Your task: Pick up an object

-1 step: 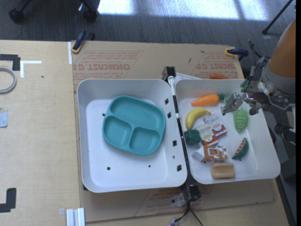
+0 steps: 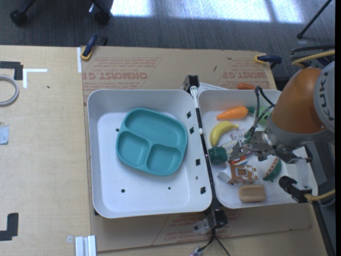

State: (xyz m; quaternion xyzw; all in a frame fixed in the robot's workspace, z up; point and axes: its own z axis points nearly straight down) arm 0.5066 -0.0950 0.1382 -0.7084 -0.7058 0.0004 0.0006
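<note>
Dark carpet is seen beyond the desk (image 2: pixel 42 143), on which two white bins are set side by side over cardboard. Above the right bin (image 2: pixel 224 199) the end effector (image 2: pixel 246 147) is lowered among the objects; whether it is apart or together cannot be told. Just beside it a banana (image 2: pixel 222 130) and a green object (image 2: pixel 217 154) are placed, with an orange-and-white packet (image 2: pixel 242 172) below and a tan block (image 2: pixel 252 193) near the front wall. A carrot (image 2: pixel 232 112) is laid toward the back. The left bin (image 2: pixel 101 196) is occupied by a teal divided tray (image 2: pixel 152 141).
</note>
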